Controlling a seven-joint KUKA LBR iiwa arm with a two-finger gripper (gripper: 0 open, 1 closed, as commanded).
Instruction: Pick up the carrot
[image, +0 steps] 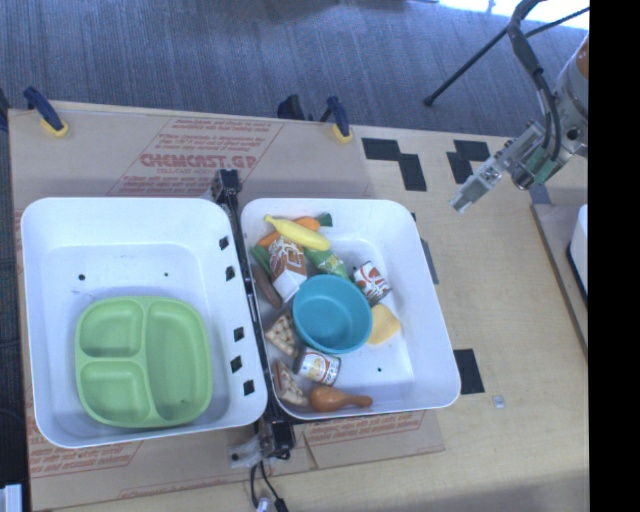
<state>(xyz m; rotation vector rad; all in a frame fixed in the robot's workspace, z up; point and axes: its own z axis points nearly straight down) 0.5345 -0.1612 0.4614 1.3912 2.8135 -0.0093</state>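
Cardboard-covered bench (480, 300) with clamps (47, 112), grey carpet (200, 50) beyond.

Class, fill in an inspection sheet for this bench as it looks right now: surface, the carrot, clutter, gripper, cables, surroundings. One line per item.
Surface: bench covered with printed cardboard, bearing the left bin and the right bin side by side.
Job's things: carrot, orange with a green top, at the far end of the right bin behind the banana.
Clutter: blue bowl, drumstick, small can in the right bin; green divided plate in the left bin.
Gripper: gripper hangs over the bench, right of the bins, apart from the carrot.
Cables: black cable at the near edge.
Surroundings: grey carpet; blue clamps.
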